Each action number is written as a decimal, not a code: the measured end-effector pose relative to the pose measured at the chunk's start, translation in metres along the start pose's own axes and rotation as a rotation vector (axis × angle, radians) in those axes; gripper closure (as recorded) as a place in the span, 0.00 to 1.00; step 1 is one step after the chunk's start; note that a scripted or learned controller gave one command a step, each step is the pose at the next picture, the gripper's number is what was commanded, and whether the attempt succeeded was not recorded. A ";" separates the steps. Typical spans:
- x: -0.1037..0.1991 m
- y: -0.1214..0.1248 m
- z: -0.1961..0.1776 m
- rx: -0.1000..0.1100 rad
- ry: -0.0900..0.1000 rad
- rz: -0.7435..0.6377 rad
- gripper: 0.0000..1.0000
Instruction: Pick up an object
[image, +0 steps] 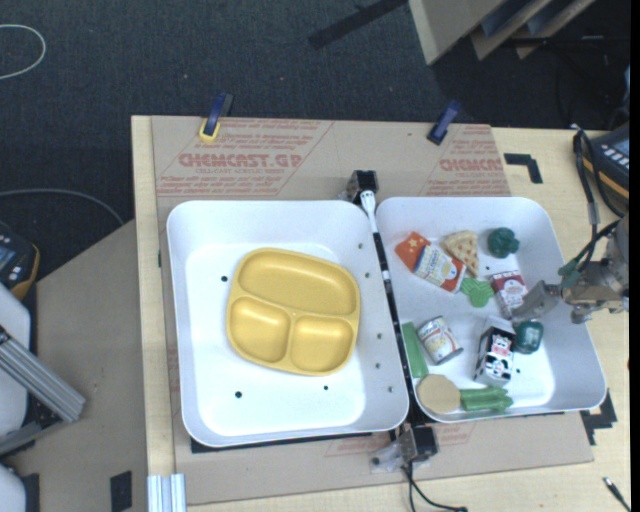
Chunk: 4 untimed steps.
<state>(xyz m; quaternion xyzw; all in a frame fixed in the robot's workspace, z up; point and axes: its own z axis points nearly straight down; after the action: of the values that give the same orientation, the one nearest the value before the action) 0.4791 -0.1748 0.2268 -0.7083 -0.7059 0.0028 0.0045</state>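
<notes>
Nothing picked yet: hand (540, 300) sits low in the right bin (560, 225) by the red packet (510, 292), fingers' state unclear, so the grasp is still to do.

Dark grey carpet floor (200, 50) around the bench. Bench top is a brown board (300, 150) with red printed lettering, held at the far edge by a blue-and-yellow clamp (213, 118) and a blue clamp (444, 122). Thin white cable (22, 50) loops on the carpet at far left. Beige box or furniture corner (480, 25) at top, right of centre. Metal rail (40, 375) slants in at lower left. Black cable (430, 495) trails off the near edge. Light is even, no hard shadows.
</notes>
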 end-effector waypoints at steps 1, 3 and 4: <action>0.000 0.002 -0.005 -0.011 -0.003 -0.003 0.00; 0.000 0.001 0.117 -0.006 0.001 -0.003 0.00; 0.000 0.000 0.144 -0.006 0.000 -0.003 0.00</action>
<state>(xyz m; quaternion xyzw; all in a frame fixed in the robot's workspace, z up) 0.4778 -0.1740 0.0829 -0.7072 -0.7070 0.0007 0.0027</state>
